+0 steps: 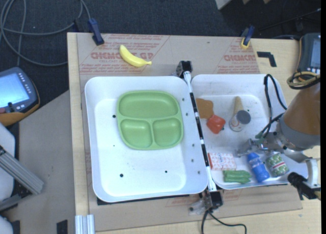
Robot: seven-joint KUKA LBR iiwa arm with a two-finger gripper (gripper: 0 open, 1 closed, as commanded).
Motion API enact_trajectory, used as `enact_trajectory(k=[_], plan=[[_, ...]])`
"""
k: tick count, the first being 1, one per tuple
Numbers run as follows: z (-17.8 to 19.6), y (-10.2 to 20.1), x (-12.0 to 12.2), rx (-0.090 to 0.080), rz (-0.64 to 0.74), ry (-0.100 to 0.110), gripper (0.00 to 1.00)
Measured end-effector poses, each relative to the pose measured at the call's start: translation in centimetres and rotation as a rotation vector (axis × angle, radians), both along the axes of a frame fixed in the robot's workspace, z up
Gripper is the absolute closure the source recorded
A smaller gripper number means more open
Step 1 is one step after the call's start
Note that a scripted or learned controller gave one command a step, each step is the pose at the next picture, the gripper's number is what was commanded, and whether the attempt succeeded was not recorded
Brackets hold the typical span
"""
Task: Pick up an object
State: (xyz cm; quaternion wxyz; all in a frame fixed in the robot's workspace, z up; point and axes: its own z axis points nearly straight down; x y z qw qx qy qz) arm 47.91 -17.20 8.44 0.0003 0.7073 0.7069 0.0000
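We see the arm [304,111] reaching in from the right, its tool [253,146] low in the right bin [224,83], just above a blue bottle [258,167] and beside a green-capped item [276,164]; we cannot tell how the tool is set. Also in that bin lie a red block [216,124], a green pepper-like piece [236,176] and a small grey-topped can [239,120]. The left bin [102,141] holds a green divided plate [150,119], and a yellow banana [133,57] rests on the table [168,50] behind it.
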Motion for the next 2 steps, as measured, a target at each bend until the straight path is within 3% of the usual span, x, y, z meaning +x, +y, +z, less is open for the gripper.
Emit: enact_trajectory(k=[1,2], plan=[[1.0,0.0,0.0,-0.001,-0.001,-0.001,1.0],[12.3,5.5,0.1,0.001,0.002,-0.001,1.0]])
